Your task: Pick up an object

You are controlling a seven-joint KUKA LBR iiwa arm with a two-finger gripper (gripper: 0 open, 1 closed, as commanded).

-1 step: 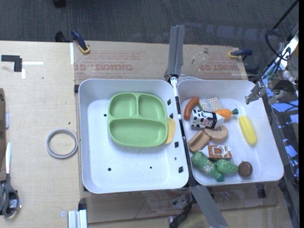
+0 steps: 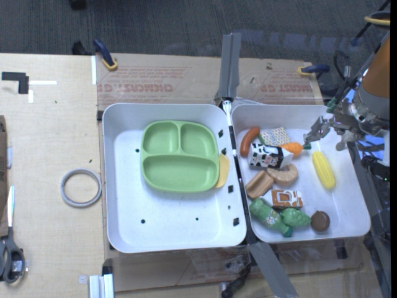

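Landmark: the right bin (image 2: 363, 219).

Nearest edge of right bin: broccoli (image 2: 280, 216) at the front, left of centre; brown ball (image 2: 320, 221) just right of it, near the front-right corner. Orange-and-white carton (image 2: 286, 198) sits just behind the broccoli.

Mid bin: bread roll (image 2: 258, 182) and a tan round piece (image 2: 285, 174) side by side, touching, left half. Corn (image 2: 323, 169) lies lengthwise right of centre, apart from the rest.

Further back: cow-print box (image 2: 267, 157) with a carrot (image 2: 293, 147) at its right end. Hot dog (image 2: 249, 139) leans by the left wall. Patterned packet (image 2: 275, 135) behind the cow-print box.

Far right, above the bin's back-right area: gripper (image 2: 327, 131), fingers (image 2: 316, 131) spread apart, nothing between them. It hangs just behind the corn and right of the carrot, touching neither as far as I can tell. Orange band of the arm (image 2: 376, 85) at the frame's right edge.

Left of right bin: left bin (image 2: 124, 222), with a green tray (image 2: 180, 156) in its back half, and a yellow piece (image 2: 223, 170) poking out from under the tray's right edge.

Far left on the bench: tape ring (image 2: 81, 187), scissors (image 2: 10, 256) at the near-left edge.
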